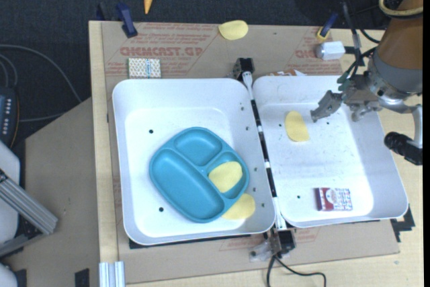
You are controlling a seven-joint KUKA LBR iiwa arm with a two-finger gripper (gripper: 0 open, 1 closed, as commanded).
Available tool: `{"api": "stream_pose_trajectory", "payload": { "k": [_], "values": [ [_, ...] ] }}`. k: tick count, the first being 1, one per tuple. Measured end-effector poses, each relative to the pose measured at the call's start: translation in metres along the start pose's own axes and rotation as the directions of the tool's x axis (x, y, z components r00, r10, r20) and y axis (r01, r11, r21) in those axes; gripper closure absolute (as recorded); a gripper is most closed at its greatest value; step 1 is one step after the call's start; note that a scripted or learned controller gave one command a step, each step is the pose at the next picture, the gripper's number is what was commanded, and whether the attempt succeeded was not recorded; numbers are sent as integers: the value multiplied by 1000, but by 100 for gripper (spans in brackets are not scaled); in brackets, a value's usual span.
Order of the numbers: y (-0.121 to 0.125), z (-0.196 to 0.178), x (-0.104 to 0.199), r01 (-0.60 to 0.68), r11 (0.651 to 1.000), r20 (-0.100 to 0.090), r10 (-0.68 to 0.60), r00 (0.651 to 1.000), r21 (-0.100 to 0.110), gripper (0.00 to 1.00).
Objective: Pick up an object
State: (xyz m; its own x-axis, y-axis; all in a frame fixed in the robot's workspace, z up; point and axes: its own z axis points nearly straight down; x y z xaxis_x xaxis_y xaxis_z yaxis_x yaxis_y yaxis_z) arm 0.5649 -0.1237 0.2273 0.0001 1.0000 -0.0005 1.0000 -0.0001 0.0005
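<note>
Reading across the brown cardboard sheet (201,44) that covers the table (60,165), red printed letters spell what looks like "CHEMCAST GP", repeated at angles; the smaller print is too blurred to make out. A small red-and-white packet (333,198) in the right bin (376,165) carries printing that cannot be read at this size. A patterned square card (144,68) lies on the cardboard above the left bin (134,144).

In the right bin a yellow oval piece (296,126) lies flat on the white floor, toward the bin's upper left part. The gripper (336,104) hangs over the same bin, just up and to the right of the yellow oval piece, near it but apart from it. Whether its fingers are spread or closed cannot be told from this angle, and nothing shows between them. The grey arm (400,44) with its orange band comes in from the right edge.

The left bin holds a blue divided plate (185,178) set at a slant. One yellow slice (226,175) lies in the plate's small right compartment, and another yellow slice (240,208) lies on the bin floor, touching the plate's lower right rim. A further yellow piece (233,29) sits on the cardboard beyond the bins, and a small orange carrot toy (148,1) lies on the dark carpet.
</note>
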Motion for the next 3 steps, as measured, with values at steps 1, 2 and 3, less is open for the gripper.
{"api": "stream_pose_trajectory", "payload": {
  "k": [1,2,3],
  "values": [
    [44,130,29,1,1000,-2,-1,1000,5,0],
    [45,118,29,0,1000,-1,0,1000,0,100],
    [45,118,29,0,1000,-1,0,1000,0,0]
  ]
}}
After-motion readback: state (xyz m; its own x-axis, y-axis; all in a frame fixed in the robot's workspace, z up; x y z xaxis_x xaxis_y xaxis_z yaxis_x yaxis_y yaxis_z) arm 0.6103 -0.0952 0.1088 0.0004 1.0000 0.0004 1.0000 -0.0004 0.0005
